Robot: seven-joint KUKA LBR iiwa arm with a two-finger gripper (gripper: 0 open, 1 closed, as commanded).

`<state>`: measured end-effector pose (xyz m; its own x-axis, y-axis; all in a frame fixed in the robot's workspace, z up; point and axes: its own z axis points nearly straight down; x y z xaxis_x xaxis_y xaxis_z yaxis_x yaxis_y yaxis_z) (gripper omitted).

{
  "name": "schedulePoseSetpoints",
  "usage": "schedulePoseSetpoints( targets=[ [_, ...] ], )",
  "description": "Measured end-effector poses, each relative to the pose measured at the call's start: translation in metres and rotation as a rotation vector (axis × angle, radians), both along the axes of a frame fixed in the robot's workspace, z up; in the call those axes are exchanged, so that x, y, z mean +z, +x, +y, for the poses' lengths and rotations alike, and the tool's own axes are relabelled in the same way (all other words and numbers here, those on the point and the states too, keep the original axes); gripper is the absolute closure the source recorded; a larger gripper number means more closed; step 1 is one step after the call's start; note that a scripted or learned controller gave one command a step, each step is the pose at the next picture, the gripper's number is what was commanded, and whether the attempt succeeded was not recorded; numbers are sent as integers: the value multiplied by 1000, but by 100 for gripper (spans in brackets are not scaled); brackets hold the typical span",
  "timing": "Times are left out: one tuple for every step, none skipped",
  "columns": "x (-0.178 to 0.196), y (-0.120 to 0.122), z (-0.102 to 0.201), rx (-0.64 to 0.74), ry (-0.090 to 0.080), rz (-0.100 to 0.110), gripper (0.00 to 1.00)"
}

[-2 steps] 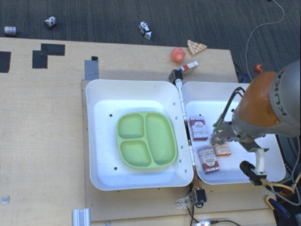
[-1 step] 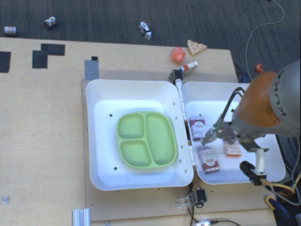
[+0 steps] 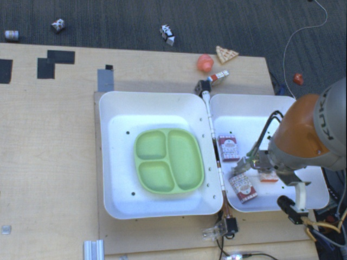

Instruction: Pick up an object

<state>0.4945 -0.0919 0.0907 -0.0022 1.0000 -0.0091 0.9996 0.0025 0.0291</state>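
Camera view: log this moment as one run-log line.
arm: over right bin | end effector: low, between two small red packs | grasp: none seen | left bin: green divided tray

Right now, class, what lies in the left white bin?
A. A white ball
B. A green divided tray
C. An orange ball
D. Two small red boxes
B: the green divided tray, with three compartments, rests inside the left bin, while the two small red boxes lie in the right bin.
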Motion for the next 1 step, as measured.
schedulePoseSetpoints(
  targets=[
    [11,2,0,-1,-1,-5,100]
  ],
)
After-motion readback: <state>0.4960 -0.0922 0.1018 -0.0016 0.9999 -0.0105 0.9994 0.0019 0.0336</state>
